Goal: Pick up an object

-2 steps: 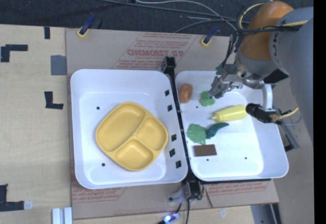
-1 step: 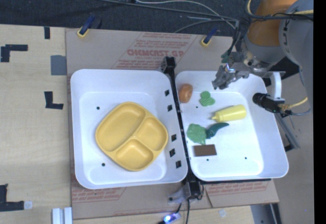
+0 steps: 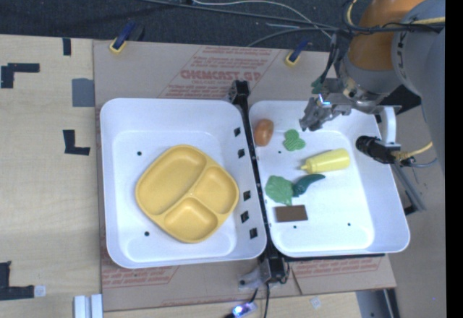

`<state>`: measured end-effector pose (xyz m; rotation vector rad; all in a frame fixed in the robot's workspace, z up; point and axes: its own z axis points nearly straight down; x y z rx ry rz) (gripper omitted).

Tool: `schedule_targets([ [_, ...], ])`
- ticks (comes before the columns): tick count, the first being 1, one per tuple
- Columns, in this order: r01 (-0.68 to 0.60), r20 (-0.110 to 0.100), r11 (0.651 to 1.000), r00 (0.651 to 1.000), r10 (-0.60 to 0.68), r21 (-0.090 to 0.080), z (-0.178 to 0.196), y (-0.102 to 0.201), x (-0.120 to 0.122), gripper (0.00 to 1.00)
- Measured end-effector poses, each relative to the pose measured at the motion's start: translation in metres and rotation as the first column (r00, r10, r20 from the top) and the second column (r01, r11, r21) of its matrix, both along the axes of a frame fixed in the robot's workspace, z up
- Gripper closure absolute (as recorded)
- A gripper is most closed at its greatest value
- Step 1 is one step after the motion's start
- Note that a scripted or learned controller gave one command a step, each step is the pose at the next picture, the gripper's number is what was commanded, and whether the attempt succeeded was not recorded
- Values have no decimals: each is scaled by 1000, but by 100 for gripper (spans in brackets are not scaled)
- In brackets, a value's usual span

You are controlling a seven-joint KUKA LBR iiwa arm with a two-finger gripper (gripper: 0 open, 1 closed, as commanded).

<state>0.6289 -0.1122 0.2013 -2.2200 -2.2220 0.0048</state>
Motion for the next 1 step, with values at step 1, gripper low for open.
schedule_targets([
  [1,-4,0,1000,1000,4,2,-6,52,-9,100],
])
